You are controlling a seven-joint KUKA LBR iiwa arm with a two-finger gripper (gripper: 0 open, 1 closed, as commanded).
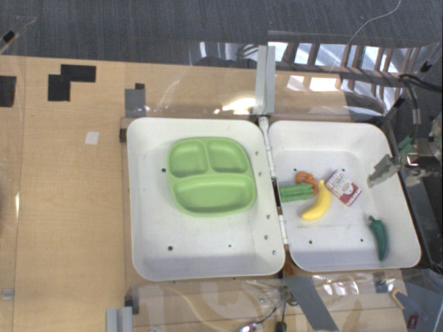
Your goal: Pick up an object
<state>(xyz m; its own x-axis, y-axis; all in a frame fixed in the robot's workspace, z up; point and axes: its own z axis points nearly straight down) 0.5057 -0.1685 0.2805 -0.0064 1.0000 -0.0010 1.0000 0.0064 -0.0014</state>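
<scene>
Jaws (382, 171) seemingly beside card (343, 187), banana (317, 204).

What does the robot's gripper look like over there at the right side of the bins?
Little of it shows. A slim, pale grey finger slants down over the right bin. Behind it sits a dark, blocky body with a small teal-green spot, and thin dark cables loop above it. The picture is too coarse to read any markings.

white bins (145, 254) hold a light green tray (210, 176), yellow banana (318, 204), dark green pepper (378, 236).
</scene>
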